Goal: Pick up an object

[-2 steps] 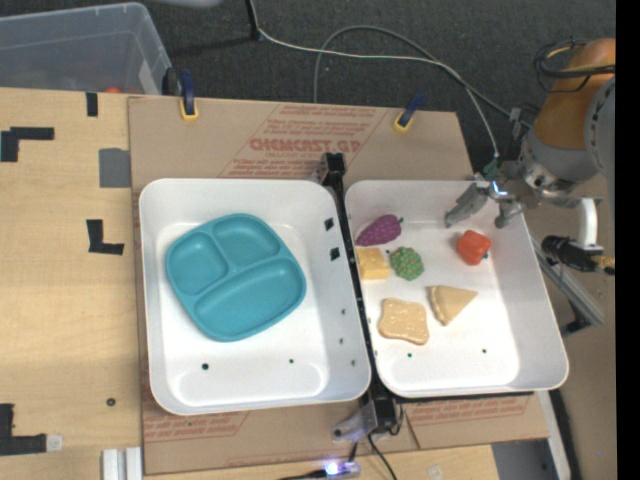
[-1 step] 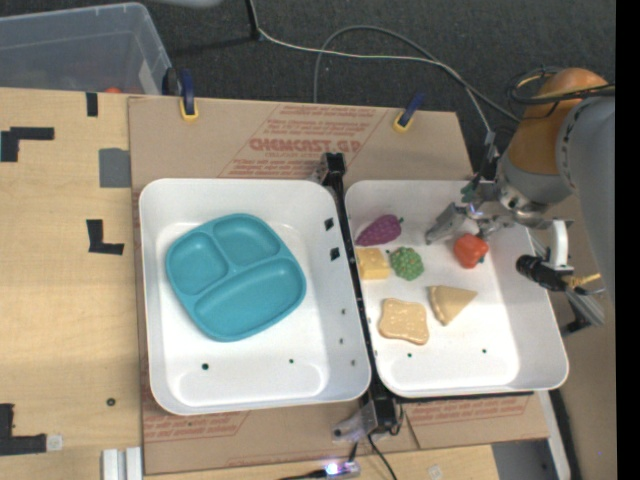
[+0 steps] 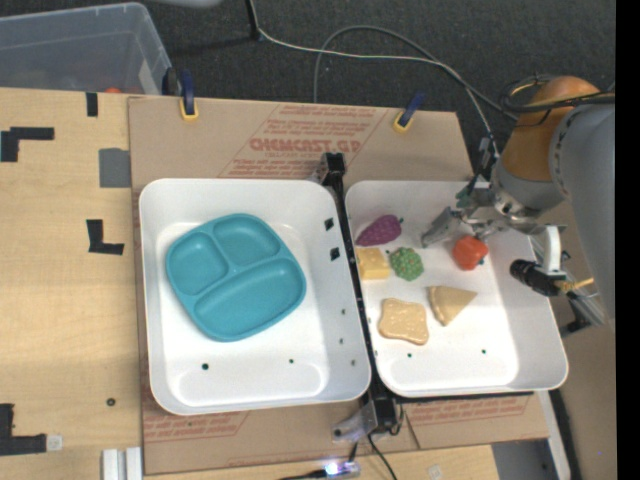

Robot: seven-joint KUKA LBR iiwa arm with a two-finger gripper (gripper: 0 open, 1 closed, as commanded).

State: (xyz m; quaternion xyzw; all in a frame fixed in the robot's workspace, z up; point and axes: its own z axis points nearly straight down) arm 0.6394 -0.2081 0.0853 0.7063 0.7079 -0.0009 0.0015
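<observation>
My gripper hangs low over the upper part of the right bin, its fingers spread open. One finger points left toward the middle of the bin. A small red round object lies just under the other finger, touching or nearly touching it, not clamped. Left of the gripper lie a purple piece, a green broccoli-like piece and a yellow block. A slice of toast and a tan wedge rest nearer the bin's front.
The left bin holds a teal divided plate. A black divider runs between the bins. The grey arm with its orange band fills the right side. A clear plastic box stands at the back left.
</observation>
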